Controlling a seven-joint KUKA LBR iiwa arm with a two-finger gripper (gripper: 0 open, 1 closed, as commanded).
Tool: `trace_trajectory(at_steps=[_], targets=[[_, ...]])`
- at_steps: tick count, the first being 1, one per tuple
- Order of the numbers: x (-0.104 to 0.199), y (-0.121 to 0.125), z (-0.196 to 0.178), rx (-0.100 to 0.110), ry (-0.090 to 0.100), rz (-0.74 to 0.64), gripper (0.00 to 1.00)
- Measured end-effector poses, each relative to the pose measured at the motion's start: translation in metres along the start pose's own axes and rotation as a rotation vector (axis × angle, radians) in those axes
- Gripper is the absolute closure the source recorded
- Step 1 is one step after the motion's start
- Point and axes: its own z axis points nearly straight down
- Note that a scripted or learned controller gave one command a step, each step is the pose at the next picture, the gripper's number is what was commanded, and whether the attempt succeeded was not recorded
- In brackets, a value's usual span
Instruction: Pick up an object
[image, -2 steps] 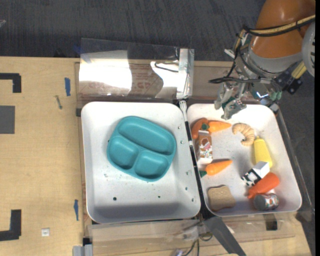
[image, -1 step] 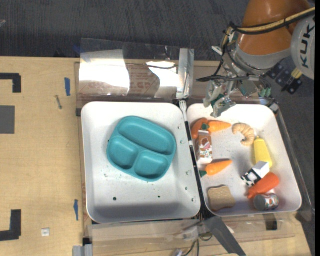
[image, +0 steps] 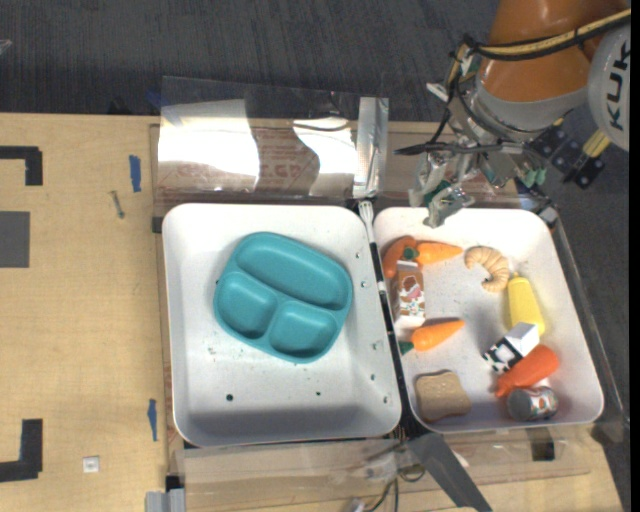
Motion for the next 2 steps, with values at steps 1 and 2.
trace_trajectory(at_steps=[1, 2], targets=[[-0.009, 0.029, -0.011, -0.002, 0.008, -0.097, 1.00], [-0.003, 0.032, 0.022, -0.007, 0.016, -0.100, 1.00]])
